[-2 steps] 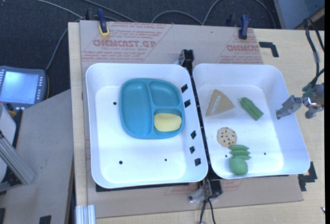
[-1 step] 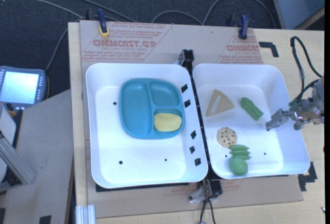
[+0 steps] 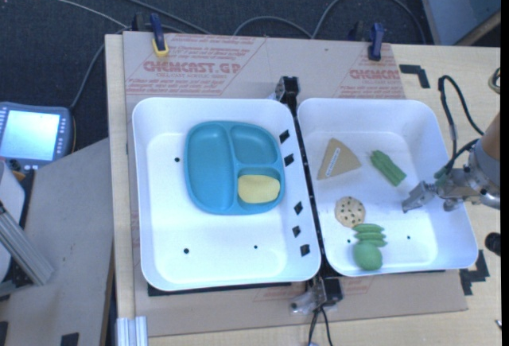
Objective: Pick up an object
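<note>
— What does the arm (image 3: 487, 169) look like at the edge?
— A grey metal wrist, rounded, with a blurred orange-brown patch above it.
— And its end?
— The gripper (image 3: 429, 197) is silvery grey, angular, tapering to thin fingers (image 3: 413, 201).

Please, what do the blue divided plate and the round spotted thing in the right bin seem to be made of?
The blue divided plate looks like moulded plastic with a smooth, slightly matte finish: its colour is even and its rims are rounded. The round spotted thing looks like a toy cookie, probably plastic or rubber: a flat tan disc with dark dots. At this size its material stays uncertain.
</note>
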### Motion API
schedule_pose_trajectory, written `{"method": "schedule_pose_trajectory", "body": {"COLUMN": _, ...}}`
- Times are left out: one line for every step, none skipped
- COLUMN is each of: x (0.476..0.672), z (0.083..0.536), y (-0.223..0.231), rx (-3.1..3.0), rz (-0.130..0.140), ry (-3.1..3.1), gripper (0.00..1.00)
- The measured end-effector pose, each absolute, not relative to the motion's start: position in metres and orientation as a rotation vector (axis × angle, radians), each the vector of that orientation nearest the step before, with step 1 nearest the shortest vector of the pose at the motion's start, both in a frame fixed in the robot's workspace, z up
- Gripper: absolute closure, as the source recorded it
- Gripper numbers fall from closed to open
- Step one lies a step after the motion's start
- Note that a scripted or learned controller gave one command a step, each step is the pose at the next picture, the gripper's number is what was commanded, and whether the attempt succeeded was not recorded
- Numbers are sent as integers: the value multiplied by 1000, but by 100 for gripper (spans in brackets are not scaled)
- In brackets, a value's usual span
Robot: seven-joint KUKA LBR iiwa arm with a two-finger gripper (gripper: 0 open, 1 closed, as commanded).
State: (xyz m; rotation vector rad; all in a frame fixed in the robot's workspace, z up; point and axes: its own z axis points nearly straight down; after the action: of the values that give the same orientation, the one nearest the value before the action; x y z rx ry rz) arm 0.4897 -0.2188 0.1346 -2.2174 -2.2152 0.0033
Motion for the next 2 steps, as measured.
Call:
{"method": "schedule_pose_trajectory", "body": {"x": 490, "z": 83, "y": -215, "rx": -2210, "rz": -6, "ry": -2217, "gripper": 0}}
{"method": "schedule_pose_trajectory", "body": {"x": 491, "z": 96, "y": -217, "rx": -2217, "rz": -4, "ry": -2220, "gripper": 100}}
